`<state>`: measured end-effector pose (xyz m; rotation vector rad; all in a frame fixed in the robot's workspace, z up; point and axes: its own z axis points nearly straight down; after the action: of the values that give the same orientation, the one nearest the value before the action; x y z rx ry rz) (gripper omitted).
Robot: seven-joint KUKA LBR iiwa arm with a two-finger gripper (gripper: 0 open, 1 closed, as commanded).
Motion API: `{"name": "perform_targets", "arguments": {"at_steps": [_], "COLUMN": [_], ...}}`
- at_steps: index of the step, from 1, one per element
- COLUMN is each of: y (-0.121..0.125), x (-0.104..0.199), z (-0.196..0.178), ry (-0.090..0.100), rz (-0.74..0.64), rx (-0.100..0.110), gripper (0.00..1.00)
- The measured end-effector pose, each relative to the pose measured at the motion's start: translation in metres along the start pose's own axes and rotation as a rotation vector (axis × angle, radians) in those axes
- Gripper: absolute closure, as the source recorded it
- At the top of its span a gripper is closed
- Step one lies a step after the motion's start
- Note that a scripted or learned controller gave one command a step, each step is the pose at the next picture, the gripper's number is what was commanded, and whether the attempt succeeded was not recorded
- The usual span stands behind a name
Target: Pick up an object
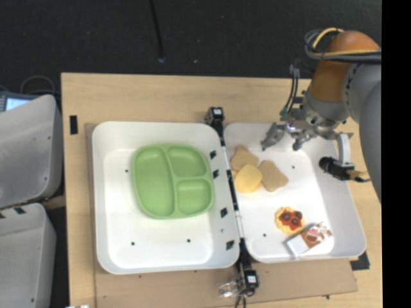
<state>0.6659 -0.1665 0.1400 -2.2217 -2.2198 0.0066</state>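
Note:
My gripper point(283, 139) hangs over the far part of the right bin point(334, 236), its two fingers spread open with nothing between them. Just in front and to the left of it lie a tan cookie-like piece point(243, 156), a yellow round piece point(248, 179) and a tan bread-slice piece point(273, 176), bunched together. Nearer the front of the same bin rest a small pizza-like piece point(289, 219) and a white-and-red packet point(309, 237).
A green divided plate point(172, 180) lies in the left bin point(115, 236). The raised rims of both bins meet in the middle point(228, 191). Grey equipment stands off the bench to the left point(26, 153).

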Motion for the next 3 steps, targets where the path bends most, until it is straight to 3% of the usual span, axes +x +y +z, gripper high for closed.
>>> {"name": "perform_targets", "arguments": {"at_steps": [1, 3], "y": [0.002, 0.011], "x": [-0.001, 0.000], "z": [-0.015, -0.105], "ry": [-0.002, 0.001], "rz": [-0.001, -0.006], "rx": [-0.009, -0.011], "gripper": [1.00, 1.00]}}
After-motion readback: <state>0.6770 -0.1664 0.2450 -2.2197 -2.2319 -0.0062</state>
